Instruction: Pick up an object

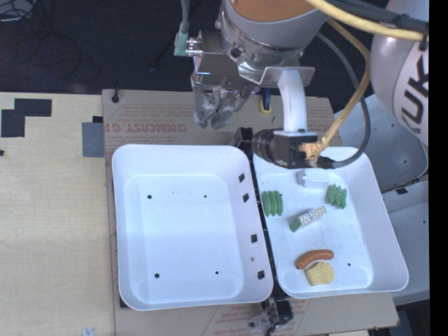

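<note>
Pale wood bench (49,215) under a cardboard sheet (150,121), dark floor (91,40) with cables behind.

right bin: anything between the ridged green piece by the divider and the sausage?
Yes. In the camera view a small green-and-white cylinder lies between the ridged green piece and the sausage.

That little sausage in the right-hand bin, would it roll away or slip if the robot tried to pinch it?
The sausage looks rounded and smooth, so it could well roll sideways or squirt out of a pinch. It is slightly curved, which may limit rolling. It lies right against the yellow piece, which might block it on that side. It looks small and probably light, likely a plastic toy.
</note>
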